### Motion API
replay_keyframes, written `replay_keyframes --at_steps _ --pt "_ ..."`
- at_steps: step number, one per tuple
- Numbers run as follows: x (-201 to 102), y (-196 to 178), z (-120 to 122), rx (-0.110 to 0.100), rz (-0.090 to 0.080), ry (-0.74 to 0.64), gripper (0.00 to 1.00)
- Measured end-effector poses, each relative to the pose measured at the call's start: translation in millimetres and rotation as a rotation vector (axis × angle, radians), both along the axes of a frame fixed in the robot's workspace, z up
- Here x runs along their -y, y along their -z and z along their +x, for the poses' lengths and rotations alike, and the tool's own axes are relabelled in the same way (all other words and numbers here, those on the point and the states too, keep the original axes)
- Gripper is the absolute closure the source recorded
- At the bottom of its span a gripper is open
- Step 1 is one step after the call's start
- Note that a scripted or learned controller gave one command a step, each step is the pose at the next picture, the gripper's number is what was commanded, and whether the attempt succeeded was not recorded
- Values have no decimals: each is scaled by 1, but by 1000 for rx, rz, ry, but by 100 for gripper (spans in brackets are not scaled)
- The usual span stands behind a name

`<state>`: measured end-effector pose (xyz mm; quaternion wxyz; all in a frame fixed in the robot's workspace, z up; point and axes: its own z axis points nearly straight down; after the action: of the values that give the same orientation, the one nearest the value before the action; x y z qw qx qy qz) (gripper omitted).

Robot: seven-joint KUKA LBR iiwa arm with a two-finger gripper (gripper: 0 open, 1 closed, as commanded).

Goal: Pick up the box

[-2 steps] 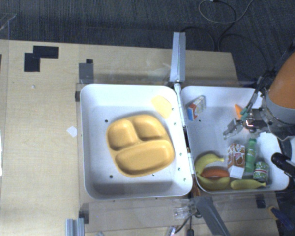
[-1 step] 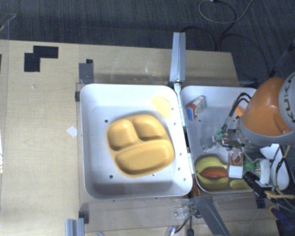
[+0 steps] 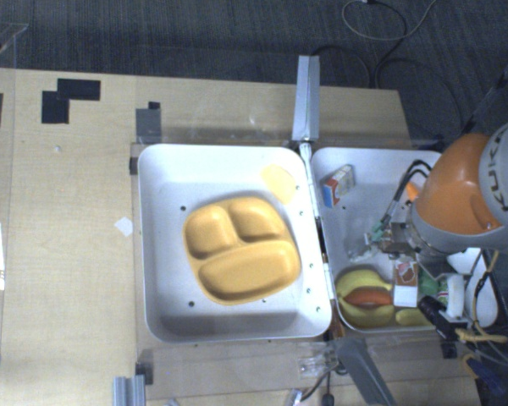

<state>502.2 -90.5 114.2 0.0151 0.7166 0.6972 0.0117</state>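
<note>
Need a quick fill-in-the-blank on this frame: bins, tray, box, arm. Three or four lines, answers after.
1. The yellow three-compartment plastic tray lies in the ____ white bin.
2. The small red, white and blue box lies in the right white bin, near its ____ left corner in the camera view.
3. The band above the grey arm's wrist is ____.
4. The yellow bowl at the right bin's near edge holds a ____ item.

Answers: left; far; orange; red
</note>
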Motion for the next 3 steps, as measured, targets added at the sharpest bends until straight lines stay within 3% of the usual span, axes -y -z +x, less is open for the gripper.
replay_keyframes --at_steps 1,2,3 --pt "-25 -71 33 -32 6 34 0" --pt "31 25 80 -24 9 208 0" --pt "35 27 164 -31 8 187 0"
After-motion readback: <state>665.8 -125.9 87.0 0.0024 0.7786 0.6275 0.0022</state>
